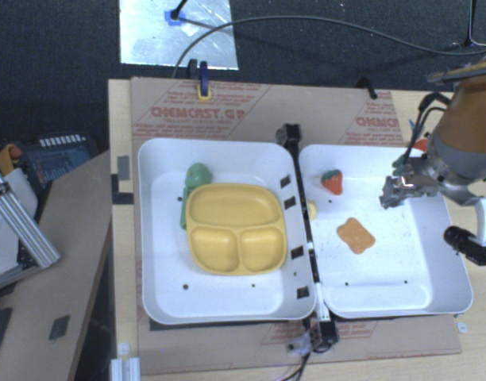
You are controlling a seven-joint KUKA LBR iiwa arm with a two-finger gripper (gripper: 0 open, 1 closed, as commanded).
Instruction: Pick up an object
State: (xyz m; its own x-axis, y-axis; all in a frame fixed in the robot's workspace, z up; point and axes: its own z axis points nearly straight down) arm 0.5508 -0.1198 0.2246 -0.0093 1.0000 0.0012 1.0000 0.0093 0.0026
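The end effector (395, 189) hangs over the right bin (441, 292), near its far right side — whether it is wide or narrow cannot be told. A strawberry (331, 181) and an orange cracker (356, 235) lie on that bin's floor, apart. The left bin (160, 292) holds a yellow divided plate (233, 228) and a green object (197, 177).
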